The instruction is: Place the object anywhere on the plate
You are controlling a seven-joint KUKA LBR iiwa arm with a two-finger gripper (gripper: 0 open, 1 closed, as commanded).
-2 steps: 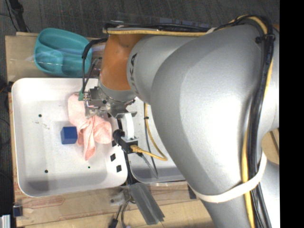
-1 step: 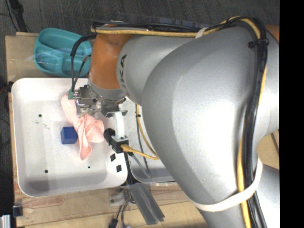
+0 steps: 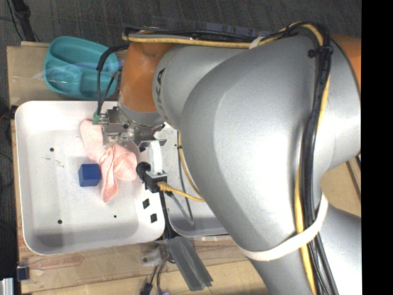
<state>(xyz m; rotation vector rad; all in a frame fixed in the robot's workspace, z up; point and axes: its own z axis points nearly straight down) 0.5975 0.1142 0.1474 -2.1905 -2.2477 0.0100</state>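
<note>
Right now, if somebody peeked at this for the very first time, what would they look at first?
Probably the huge grey arm with its orange band, covering most of the right side. Next, the pink cloth crumpled in the left white bin, just under the pincer, with a small blue cube beside it. A teal plastic scoop sits behind the bin, at the top left.

I note dark grey carpet (image 3: 184, 5) beyond the bench's far edge; the wooden bench (image 3: 24, 60) shows pale at its left corners.
</note>
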